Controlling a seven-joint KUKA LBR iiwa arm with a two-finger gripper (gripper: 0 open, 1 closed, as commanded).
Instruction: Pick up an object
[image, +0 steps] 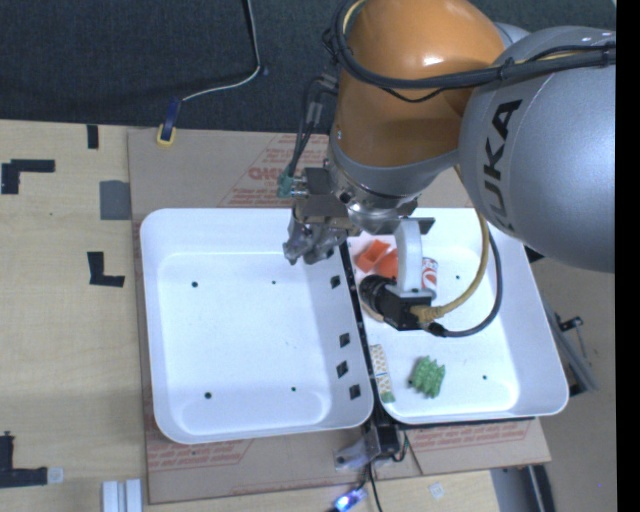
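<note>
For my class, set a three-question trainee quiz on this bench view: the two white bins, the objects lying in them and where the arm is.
1. True or false: the green object lies in the right bin.
2. Multiple choice: the gripper hangs over
A. the far edge of the left bin, near the divider
B. the near right corner of the right bin
C. the cardboard in front of the bins
3. Fill in: the orange object lies in the ____ bin, partly hidden behind the arm.

Key: 1 true; 2 A; 3 right.
</note>
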